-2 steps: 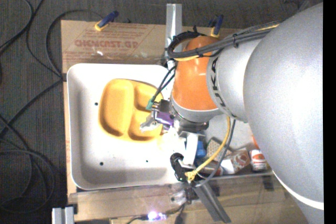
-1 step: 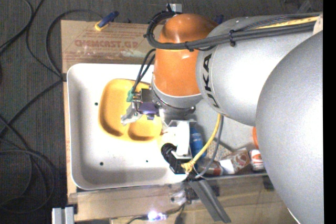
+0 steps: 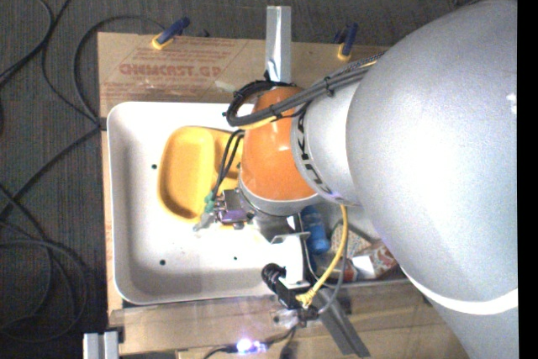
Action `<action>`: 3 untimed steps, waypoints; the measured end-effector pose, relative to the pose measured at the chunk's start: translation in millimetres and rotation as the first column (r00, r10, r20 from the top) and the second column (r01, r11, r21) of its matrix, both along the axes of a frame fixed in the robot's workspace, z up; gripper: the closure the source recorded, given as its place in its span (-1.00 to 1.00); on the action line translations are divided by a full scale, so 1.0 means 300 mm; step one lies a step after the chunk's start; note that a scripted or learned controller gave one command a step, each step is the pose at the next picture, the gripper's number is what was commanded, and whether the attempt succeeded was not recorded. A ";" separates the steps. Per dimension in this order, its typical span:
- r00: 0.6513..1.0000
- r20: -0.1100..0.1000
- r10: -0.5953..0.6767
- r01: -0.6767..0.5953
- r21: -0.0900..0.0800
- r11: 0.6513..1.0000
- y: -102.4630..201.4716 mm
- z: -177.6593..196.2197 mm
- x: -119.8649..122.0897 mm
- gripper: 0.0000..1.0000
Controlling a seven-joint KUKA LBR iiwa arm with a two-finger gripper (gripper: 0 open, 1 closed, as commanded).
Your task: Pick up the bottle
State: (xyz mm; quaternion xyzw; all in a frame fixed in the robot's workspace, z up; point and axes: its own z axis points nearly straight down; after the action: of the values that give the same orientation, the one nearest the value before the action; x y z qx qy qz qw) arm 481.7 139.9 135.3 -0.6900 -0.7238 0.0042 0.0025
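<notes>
The grey arm with its orange band (image 3: 273, 151) reaches in from the right and hangs over the seam between the two bins. The gripper (image 3: 220, 213) sits under the band, above the left bin's right half and just right of a yellow dish. Only its mounting, with green and purple fittings, can be made out. A blue object (image 3: 316, 233), possibly the bottle's cap end, peeks out from under the arm in the right bin. Beside it lies a red and white piece (image 3: 372, 261). The arm hides the remainder of both.
A yellow oval dish (image 3: 189, 171) lies in the left bin (image 3: 134, 206), upper middle. Yellow and black cables (image 3: 324, 273) hang from the arm near the front edge. Two blue clamps (image 3: 171, 32) hold the cardboard at the back. A metal post (image 3: 278, 38) stands behind the bins.
</notes>
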 end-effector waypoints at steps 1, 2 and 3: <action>1.000 -0.007 0.001 -0.001 -0.002 1.000 0.001 0.021 -0.002 1.00; 0.962 0.006 -0.272 0.272 -0.004 0.962 -0.161 0.496 0.170 1.00; 0.962 0.005 -0.271 0.271 -0.004 0.962 -0.160 0.495 0.169 -1.00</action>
State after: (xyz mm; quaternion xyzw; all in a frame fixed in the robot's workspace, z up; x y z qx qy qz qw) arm 532.5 92.0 283.9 -0.7827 -0.6224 0.0038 -0.0002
